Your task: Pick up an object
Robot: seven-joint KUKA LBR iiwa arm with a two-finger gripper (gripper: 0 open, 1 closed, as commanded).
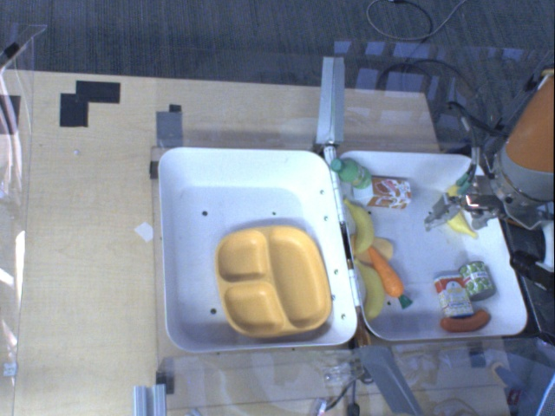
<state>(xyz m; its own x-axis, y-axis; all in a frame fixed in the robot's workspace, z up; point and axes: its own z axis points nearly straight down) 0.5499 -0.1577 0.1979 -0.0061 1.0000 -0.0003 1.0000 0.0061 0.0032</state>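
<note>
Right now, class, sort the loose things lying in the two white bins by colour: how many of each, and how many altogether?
Yellow: 4 (tray, two bananas, piece by the gripper)
Orange: 1 (carrot)
Green: 2 (toy, can)
Red: 3 (carton, can, sausage)
Total: 10

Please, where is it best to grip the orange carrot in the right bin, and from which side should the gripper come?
Probably grip the carrot across its thick middle, coming from above. It lies flat and slanted, and bananas crowd its left side, so a sideways approach looks blocked.
</note>
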